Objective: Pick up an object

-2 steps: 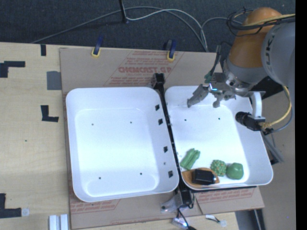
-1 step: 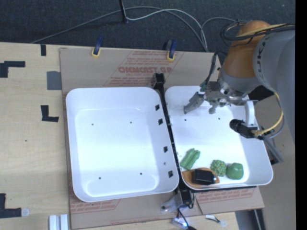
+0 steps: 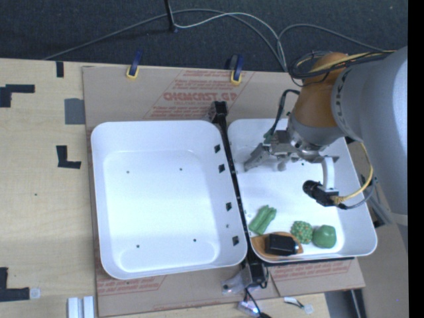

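Note:
My gripper (image 3: pixel 266 161) hangs over the upper part of the right bin (image 3: pixel 351 244), open, with its fingers spread and nothing between them. Along that bin's front edge lie a long green object (image 3: pixel 263 218), a bumpy green object (image 3: pixel 302 230) and a rounder green one (image 3: pixel 324 236). A black object (image 3: pixel 281 245) rests on an orange-brown piece (image 3: pixel 264 244) in the front left corner. All of these lie well below the gripper and apart from it.
The left bin (image 3: pixel 106 177) stands beside the right one, with a black divider (image 3: pixel 228 177) between them. A black cable fitting (image 3: pixel 317 192) hangs from the arm over the right bin. Both bins sit on cardboard (image 3: pixel 192 95) clamped at the back.

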`<state>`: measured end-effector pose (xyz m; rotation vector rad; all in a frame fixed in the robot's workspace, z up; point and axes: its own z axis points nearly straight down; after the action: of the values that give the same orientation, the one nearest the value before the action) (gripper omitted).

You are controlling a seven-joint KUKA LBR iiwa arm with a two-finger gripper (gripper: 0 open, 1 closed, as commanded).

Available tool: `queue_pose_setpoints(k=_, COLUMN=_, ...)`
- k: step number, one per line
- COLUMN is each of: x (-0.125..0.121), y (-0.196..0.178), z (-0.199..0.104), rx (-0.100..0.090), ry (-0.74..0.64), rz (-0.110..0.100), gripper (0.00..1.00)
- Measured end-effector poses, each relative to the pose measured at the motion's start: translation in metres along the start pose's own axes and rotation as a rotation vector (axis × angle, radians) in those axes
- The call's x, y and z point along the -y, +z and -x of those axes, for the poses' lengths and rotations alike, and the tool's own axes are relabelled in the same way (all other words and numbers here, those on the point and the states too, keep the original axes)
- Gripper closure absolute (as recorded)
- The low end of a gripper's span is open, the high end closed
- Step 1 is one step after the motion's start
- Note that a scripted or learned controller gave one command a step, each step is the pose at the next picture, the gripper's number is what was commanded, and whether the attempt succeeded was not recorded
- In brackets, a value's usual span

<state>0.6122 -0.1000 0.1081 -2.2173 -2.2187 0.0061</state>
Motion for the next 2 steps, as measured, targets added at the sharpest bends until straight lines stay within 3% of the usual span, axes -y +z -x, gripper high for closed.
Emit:
queue_pose_setpoints(k=1, x=-0.001, y=-0.013, z=0.000, rx=0.000, ry=-0.001, rz=0.005, gripper=1.00)
queue_pose_setpoints(k=2, x=0.003, y=-0.073, z=-0.005, rx=0.001, ry=0.000, rz=0.010, gripper=1.00)
